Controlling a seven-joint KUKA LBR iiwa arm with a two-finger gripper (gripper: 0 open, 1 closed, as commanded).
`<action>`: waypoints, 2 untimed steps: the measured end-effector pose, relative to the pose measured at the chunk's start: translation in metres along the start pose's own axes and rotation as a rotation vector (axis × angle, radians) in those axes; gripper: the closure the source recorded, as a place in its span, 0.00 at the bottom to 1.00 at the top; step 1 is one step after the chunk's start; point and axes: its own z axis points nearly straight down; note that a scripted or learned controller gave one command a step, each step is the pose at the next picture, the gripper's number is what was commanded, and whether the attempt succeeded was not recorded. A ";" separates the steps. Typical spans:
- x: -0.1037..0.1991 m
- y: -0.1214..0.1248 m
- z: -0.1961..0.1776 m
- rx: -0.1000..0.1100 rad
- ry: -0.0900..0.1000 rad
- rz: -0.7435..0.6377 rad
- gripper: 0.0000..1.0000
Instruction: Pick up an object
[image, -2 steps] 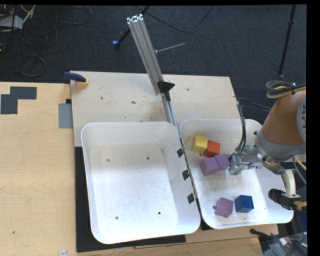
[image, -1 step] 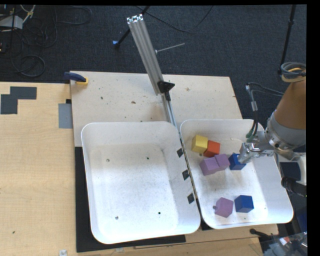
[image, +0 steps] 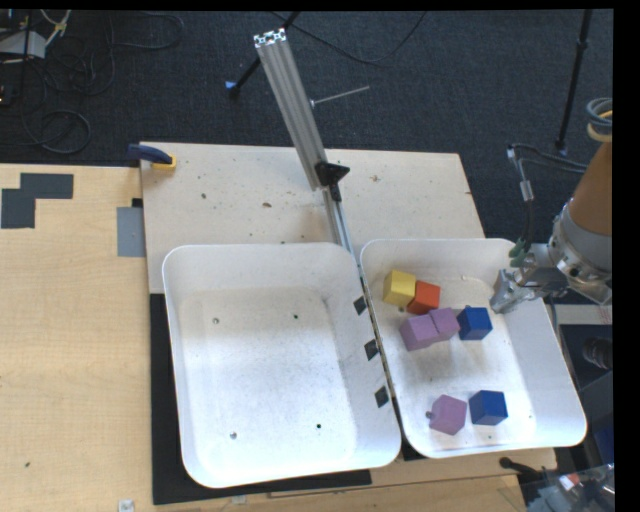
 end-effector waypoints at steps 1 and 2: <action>0.055 0.007 -0.005 0.003 0.003 -0.004 1.00; 0.114 0.018 0.008 0.007 0.003 -0.004 1.00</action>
